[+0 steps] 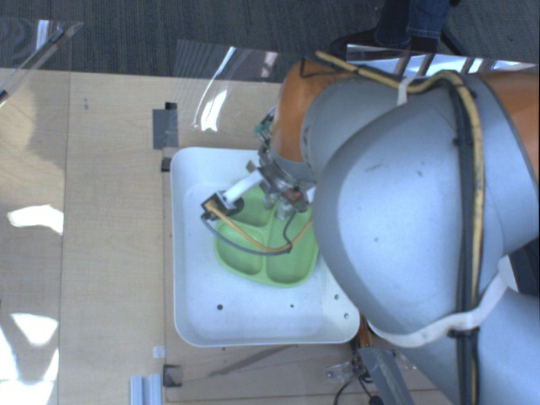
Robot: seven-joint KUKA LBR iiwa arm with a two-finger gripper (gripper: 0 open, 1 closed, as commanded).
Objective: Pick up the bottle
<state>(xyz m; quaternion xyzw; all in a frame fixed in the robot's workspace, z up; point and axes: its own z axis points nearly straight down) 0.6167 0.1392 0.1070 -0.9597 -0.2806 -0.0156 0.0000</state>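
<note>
A light green, rounded object (266,256), which may be the bottle, lies in the middle of the left white bin (198,310). It has two lobes, and its upper part is hidden by the wrist. My gripper (274,194) hangs low over the green object's upper edge, below the orange band (291,112). A short white piece with a black end (226,199) sticks out to the left of the gripper. A thin yellow cable (253,245) loops from it across the green object. I cannot tell whether the gripper touches the green object.
The bulky grey arm (422,209) covers the right half of the view and hides the second bin. Bare wooden bench (101,226) lies left of the bin. A dark bracket (165,126) sits above the bin's top left corner.
</note>
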